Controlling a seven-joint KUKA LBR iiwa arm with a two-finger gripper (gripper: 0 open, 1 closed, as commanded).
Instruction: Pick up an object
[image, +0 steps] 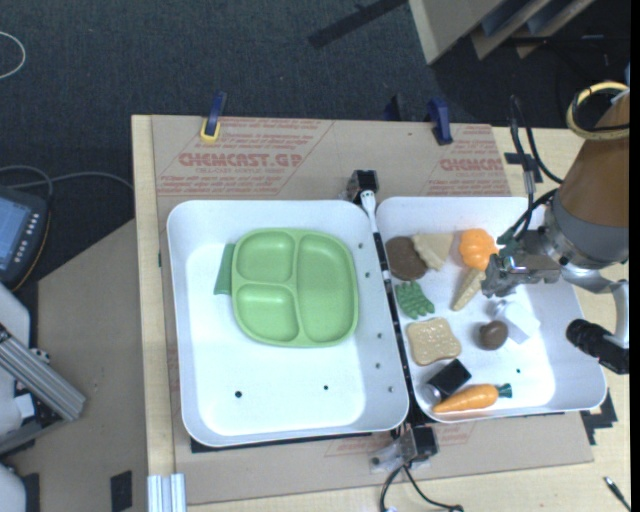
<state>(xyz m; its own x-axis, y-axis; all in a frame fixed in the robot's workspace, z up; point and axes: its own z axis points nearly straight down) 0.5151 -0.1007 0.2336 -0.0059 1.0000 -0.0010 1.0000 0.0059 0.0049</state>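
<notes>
The right bin (560, 385) holds several toy foods. An orange ball (475, 246) and a cream cone (466, 290) lie near its middle, with a small brown ball (491, 334) below them. My gripper (497, 279) hangs low over the bin, just right of the orange ball and the cone and above the brown ball. It reaches in from the right on the grey wrist with the orange band. Nothing shows as lifted off the bin floor.
Also in the right bin: a brown cookie (405, 257), a beige piece (432, 250), a green leafy item (413, 298), a toast slice (433, 340), a black block (449, 378), a carrot (467, 398). The left bin (200, 330) holds a green divided plate (295, 285).
</notes>
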